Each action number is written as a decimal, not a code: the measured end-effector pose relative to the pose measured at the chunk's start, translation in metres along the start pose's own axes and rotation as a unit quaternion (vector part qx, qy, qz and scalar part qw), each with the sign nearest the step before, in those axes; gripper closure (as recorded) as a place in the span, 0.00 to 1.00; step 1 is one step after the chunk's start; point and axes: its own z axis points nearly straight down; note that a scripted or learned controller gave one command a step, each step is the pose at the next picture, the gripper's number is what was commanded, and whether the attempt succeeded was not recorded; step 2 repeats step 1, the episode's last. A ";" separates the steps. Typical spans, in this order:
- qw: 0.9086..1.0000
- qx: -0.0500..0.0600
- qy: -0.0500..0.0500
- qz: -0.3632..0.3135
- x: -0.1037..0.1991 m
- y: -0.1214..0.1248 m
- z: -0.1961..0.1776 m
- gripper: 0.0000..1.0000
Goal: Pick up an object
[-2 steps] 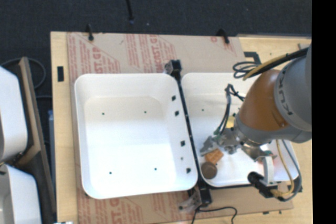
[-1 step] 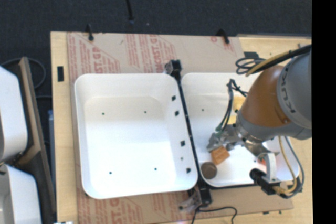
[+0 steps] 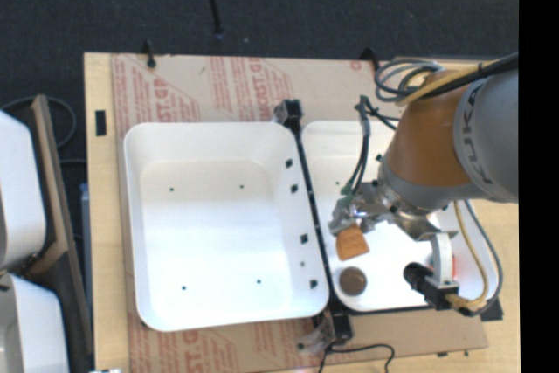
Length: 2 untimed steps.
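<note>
Two objects sit in my right white bin (image 3: 384, 303): a tan block (image 3: 351, 244) under the two-finger gripper (image 3: 354, 218) and a brown disc (image 3: 352, 280); grip state unclear, nothing lifted yet.

Two white bins (image 3: 218, 223), one tan block (image 3: 351, 244), one brown disc (image 3: 352, 280).
</note>
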 end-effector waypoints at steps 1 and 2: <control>1.000 0.004 0.000 0.000 0.081 -0.003 0.004 1.00; 1.000 0.004 0.000 0.000 0.081 -0.003 0.004 1.00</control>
